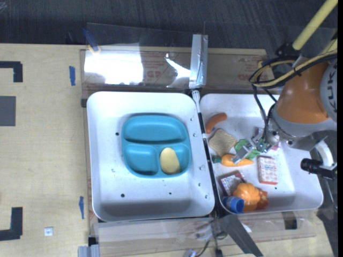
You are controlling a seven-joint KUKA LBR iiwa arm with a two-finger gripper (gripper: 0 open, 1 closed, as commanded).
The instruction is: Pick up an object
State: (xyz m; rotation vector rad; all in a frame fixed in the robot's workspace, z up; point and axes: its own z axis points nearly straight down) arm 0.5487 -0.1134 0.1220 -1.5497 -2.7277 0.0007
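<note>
The right bin (305, 197) holds several objects: an orange sausage (215, 120), a tan bread slice (222, 141), a carrot (237, 162), a green and grey item (245, 148), a white and red packet (268, 170), a purple packet (229, 182), an orange fruit (252, 194) and a blue cap (234, 203). My gripper (261, 142) is low in this bin, at the right end of the green item and just above the white packet. The arm's orange band (303, 98) rises behind it.
The left bin (102, 159) holds a blue divided plate (155, 143) with a yellow egg-shaped object (170, 160) in its lower right compartment. A clear plastic sheet (139, 63) stands behind the bins. The wall between the bins (206, 159) lies left of the bread.
</note>
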